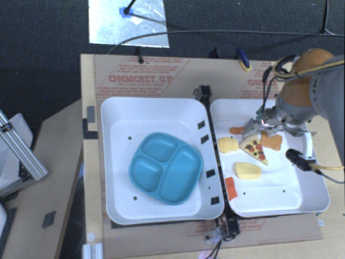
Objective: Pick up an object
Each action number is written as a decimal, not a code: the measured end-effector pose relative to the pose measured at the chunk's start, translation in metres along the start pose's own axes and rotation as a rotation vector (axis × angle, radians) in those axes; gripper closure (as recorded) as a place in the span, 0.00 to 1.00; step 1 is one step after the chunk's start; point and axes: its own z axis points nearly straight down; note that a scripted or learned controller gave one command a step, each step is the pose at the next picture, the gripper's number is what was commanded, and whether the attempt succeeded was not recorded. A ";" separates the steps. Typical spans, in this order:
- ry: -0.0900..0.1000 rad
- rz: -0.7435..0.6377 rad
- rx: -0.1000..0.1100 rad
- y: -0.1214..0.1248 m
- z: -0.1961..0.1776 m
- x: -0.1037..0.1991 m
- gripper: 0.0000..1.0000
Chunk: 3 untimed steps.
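Honestly, gripper is blurry over the pizza slice, can't tell its state; one blue divided plate; two bins.

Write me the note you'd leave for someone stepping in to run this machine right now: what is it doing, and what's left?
Gripper: low in the right bin, over the toy food; the jaws' state is unclear.
Things: pizza slice just below it, orange cookie, corn, yellow wedge, small red block. Blue divided plate lies in the left bin.
Done: the reach. Nothing visibly held.
Left: grasp one piece and lift.
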 end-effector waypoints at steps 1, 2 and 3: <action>-0.002 -0.001 -0.004 0.001 -0.012 0.000 1.00; 0.000 -0.001 -0.002 0.005 -0.057 0.003 1.00; -0.002 0.001 -0.004 0.010 -0.110 -0.007 1.00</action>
